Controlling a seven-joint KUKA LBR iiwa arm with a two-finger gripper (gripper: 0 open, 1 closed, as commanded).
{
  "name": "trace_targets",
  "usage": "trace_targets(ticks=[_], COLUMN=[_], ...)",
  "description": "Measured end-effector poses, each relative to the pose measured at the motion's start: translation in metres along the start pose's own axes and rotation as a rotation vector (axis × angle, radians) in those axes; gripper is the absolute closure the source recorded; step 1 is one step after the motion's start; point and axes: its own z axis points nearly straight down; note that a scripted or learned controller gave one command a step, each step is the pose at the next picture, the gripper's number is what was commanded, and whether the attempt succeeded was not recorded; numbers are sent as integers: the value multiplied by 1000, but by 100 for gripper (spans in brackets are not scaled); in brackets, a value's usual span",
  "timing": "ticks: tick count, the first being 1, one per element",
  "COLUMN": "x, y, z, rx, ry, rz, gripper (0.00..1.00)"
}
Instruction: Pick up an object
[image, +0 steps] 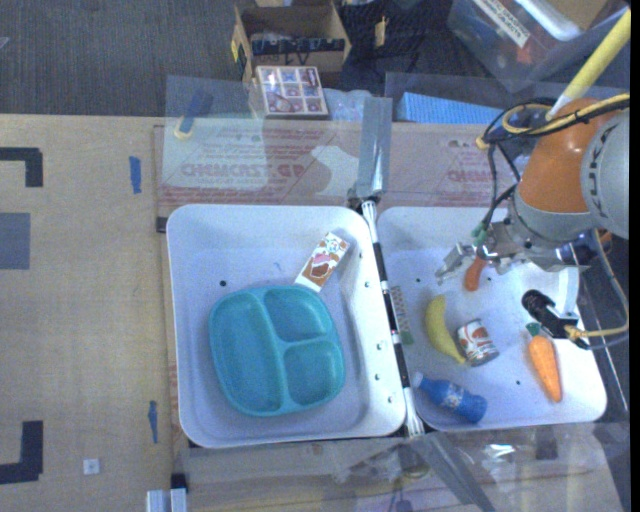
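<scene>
Orange piece (473, 276) sits between the fingers of the gripper (474, 268), in the right bin (420, 235) toward 12 o'clock; looks like a small carrot-like toy, though too small to be sure. Fingers appear closed narrow on it, grip near its upper end.

Judgement: light, stiff plastic, smooth skin, likely to slip or swing if pinched at the tip. Mid-body hold would be safer.

Other candidates in same bin:
- banana (441, 329), centre; curved, light, take across the middle.
- can (478, 342), just beside banana at 3 o'clock; rigid, round, may roll.
- carrot (545, 366), at 4 o'clock; tapered, grip thick end.
- blue bottle (452, 397), at 6 o'clock, lying down.

Left bin (190, 240): teal tray (277, 350), small carton (324, 261) at its 1 o'clock.
</scene>
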Motion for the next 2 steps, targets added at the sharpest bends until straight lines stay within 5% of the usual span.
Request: trace_targets(ticks=[1,2], x=[-2,42], y=[0,47], z=[-8,-86], rx=[-2,1], ry=[-2,0], rz=[6,-2], gripper=[100,100])
